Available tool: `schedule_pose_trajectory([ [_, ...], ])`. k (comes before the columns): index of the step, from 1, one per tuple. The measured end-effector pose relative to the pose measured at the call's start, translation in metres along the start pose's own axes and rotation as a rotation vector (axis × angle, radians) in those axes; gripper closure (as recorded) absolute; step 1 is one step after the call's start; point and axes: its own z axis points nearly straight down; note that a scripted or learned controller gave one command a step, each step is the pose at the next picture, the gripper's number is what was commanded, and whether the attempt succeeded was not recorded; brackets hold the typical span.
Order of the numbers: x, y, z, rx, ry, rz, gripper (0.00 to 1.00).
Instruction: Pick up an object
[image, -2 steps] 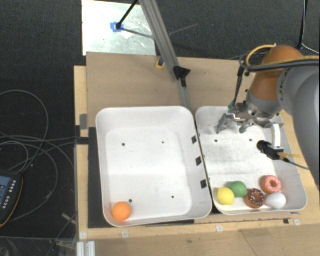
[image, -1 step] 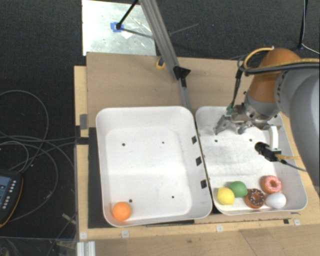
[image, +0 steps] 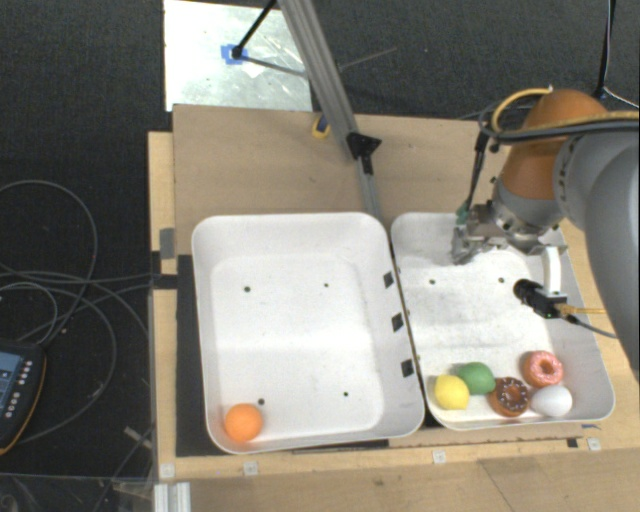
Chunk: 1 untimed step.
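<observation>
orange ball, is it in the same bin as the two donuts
No, the orange ball lies in the left bin, while the pink donut and brown donut lie in the right bin.

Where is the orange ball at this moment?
The orange ball lies in the near left corner of the left bin, alone there, far from the cluster of items in the right bin and from the gripper.

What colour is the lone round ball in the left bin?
Orange: the small round ball sits in the near corner, clear in the camera view.
</observation>
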Motion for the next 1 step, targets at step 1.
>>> schedule_pose_trajectory([
  [1,-0.0057,0.0022,-0.0646,-0.004,-0.001,0.006,1.0],
])
